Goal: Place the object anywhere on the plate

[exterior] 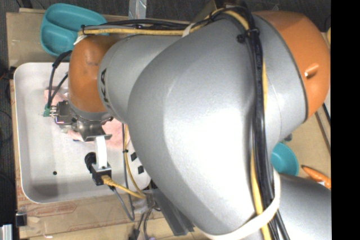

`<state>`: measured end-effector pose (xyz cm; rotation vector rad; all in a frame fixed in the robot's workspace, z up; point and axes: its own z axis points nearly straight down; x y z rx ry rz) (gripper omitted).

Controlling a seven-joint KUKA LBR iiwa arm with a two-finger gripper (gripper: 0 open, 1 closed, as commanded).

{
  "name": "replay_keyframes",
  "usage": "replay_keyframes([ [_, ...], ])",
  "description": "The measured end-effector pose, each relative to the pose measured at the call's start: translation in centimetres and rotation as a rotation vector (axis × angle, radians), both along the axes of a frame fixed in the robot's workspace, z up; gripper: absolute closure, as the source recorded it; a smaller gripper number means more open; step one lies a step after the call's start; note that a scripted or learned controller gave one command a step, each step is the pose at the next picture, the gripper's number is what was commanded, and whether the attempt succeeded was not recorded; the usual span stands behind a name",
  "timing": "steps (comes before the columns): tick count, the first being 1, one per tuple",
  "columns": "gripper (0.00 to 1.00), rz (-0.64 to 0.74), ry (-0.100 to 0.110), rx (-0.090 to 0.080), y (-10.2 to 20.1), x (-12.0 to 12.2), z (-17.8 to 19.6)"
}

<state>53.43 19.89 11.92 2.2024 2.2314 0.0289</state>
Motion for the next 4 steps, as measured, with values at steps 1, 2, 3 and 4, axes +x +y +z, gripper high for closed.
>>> replay_keyframes([
  [1, 1.00, 0.316, 0.016, -0.012, 0.3, 5.7, 3.5],
  [2, 1.00, 0.301, 0.018, -0.011, -2.4, 7.9, 6.2],
  [3, 1.00, 0.248, -0.001, -0.005, -0.6, 2.3, 0.0],
  [4, 1.00, 0.493, 0.013, -0.013, -0.1, 9.8, 4.4],
])
